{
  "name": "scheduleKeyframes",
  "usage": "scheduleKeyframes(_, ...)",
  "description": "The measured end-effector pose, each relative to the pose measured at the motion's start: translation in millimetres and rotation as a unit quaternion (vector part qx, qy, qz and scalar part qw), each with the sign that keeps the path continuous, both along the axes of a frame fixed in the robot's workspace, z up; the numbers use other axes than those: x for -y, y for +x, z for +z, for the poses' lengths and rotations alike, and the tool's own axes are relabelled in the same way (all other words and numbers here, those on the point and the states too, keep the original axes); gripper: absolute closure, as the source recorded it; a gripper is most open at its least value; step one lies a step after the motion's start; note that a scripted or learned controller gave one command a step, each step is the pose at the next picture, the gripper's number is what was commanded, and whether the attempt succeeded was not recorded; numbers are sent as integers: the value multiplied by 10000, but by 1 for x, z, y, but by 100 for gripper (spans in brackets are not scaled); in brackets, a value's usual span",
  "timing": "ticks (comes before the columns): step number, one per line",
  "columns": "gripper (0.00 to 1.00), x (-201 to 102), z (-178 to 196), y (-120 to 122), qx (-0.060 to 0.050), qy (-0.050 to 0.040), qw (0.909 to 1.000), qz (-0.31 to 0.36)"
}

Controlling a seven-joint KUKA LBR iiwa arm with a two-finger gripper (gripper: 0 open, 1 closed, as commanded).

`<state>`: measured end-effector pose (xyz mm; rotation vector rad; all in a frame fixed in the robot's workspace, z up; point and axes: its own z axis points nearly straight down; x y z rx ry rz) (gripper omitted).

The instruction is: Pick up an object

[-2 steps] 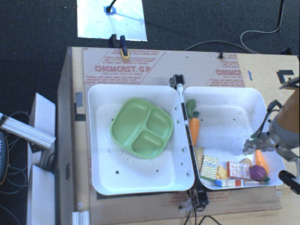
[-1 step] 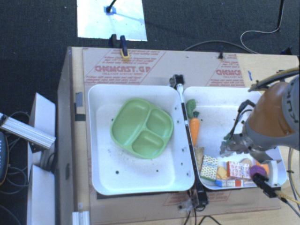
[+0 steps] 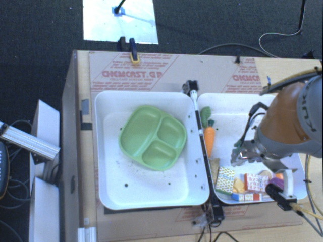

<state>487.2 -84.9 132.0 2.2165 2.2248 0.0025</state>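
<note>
In the right bin (image 3: 229,106) a toy carrot (image 3: 208,138) with a green top lies along the left wall. Near that bin's front edge sit a yellow patterned packet (image 3: 226,179), a red and white box (image 3: 256,182) and a small purple item (image 3: 274,189). My gripper (image 3: 240,156) hangs low over the middle of the right bin, to the right of the carrot and just above the packets. The grey wrist and orange band hide what lies right beneath it. Nothing can be seen held in it.
A green divided plate (image 3: 153,137) rests in the left bin (image 3: 102,135). A black divider bar (image 3: 200,135) runs between the bins. Cables trail behind the bench at the top right, and a white sheet (image 3: 119,13) lies on the floor beyond.
</note>
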Motion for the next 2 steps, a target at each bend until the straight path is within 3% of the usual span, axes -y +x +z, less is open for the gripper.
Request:
scheduleKeyframes(1,100,58,-35,26,-9,-8,10000,-13)
scheduleKeyframes(2,100,22,-48,0,-5,1,10000,-5)
